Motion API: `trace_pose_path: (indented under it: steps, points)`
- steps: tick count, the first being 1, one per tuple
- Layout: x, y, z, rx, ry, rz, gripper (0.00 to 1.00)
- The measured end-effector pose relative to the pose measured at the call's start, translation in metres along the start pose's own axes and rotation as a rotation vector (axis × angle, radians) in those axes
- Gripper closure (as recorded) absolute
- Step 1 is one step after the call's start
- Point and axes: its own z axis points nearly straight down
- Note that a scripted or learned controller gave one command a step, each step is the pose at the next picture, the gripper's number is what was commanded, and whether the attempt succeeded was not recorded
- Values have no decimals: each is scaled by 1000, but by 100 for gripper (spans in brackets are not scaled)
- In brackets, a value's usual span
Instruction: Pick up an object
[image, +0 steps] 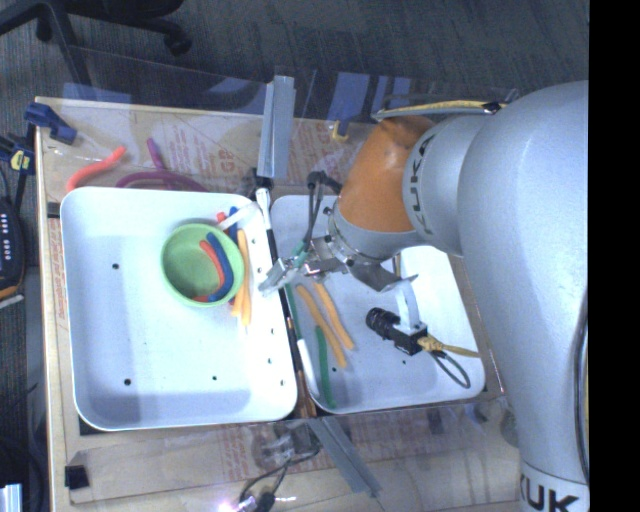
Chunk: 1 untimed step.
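Round green bowl (190, 264) — smooth, shallow; thin orange sticks (326, 318) near gripper (281, 274)

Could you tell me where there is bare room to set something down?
The left bin is bare below and left of the bowl. Crowded: orange sticks beside the bowl, and the right bin, with more sticks by the gripper.

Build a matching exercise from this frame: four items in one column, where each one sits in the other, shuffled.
1. green bowl
2. green stick
3. red tool
4. gripper

A. in the right bin
B. on the bench, behind the bins
C. in the left bin
D. over the rims where the two bins meet

Pairs: 1-C, 2-A, 3-B, 4-D
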Motion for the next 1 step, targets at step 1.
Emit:
trace_pose_path:
  steps: [1]
  points:
    - [3,-16,16,-6,13,12,0]
